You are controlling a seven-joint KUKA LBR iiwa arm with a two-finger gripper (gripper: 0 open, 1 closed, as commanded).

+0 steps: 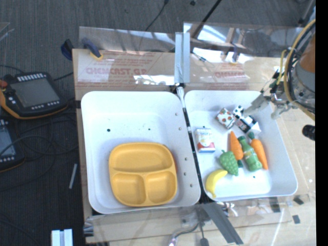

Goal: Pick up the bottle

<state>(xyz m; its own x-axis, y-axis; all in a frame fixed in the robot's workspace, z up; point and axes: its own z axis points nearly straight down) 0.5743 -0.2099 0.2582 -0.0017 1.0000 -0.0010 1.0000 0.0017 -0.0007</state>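
Down at the lower frame edge the counter [154,224] carries two white bins. Left bin [97,117] holds a yellow tray [143,177], with bare floor above it. Right bin [282,178] is crowded: a banana [214,181] at the lower rim, then grapes [229,162], the green bottle [249,155] lying between two carrots [235,144], a carton [205,139], dice [231,115] above. At upper right the gripper [249,119] hangs over the dice; whether its fingers are parted, I cannot tell.
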